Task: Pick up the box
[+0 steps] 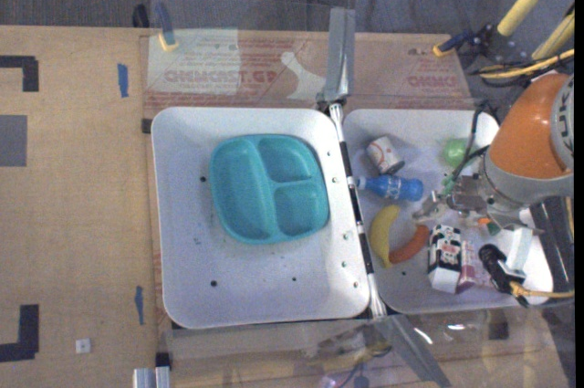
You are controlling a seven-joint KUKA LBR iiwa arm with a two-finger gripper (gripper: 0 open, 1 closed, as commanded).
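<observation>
Camera view: hand [449, 214] low in right bin [415, 286], just above box [446, 256]; open or closed, cannot tell. Box lying near bin's front, beside banana [384, 233]. Best to centre over box, keep off banana and bottle [392, 187], then close squarely.

The grey arm with its orange band [538, 140] runs off the right edge and covers part of the right-hand shallow white bin [411, 126]. The metal claw [449, 211] is too tangled in cables to read (its fingers blur together). The small white printed carton box [447, 256] bears markings too small to read.
</observation>
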